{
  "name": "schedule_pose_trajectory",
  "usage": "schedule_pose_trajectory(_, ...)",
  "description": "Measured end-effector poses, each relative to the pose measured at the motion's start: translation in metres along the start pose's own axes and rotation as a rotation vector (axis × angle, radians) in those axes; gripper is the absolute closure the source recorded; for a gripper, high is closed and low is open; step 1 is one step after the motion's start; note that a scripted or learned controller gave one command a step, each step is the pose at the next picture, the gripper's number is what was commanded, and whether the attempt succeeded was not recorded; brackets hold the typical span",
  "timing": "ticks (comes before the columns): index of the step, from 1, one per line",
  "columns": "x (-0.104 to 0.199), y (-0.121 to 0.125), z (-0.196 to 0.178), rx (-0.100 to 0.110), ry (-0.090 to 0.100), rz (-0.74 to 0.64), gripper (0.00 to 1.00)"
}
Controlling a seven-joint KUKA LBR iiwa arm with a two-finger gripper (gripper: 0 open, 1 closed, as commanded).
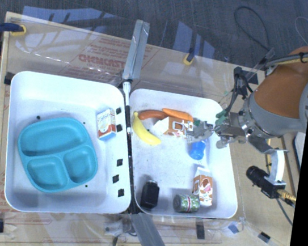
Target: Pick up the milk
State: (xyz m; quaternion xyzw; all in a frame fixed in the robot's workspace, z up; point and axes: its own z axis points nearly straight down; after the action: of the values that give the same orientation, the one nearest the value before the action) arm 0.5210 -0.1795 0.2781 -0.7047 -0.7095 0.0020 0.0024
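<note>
Three small cartons are in view, and I cannot tell which one is the milk. A white and orange carton [105, 124] stands in the left bin [22, 85] against the divider. A brown and white carton [176, 127] lies at the back of the right bin [229, 185]. Another brown and white carton [203, 189] lies near that bin's front right corner. My gripper [203, 130] hangs low over the back of the right bin, just right of the second carton and above a blue cup [196, 150]. Nothing visibly hangs from it.
A blue divided plate [57, 154] lies in the left bin. The right bin also holds a banana [144, 132], a sausage [150, 114], a carrot [177, 114], a green can [188, 203] and a black object [149, 194]. The arm's orange band [282, 90] looms at the right.
</note>
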Motion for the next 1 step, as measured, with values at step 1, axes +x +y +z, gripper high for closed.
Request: schedule_pose_trajectory(1, -0.0316, -0.0403, 0.0371, -0.003, -0.001, -0.210, 0.00)
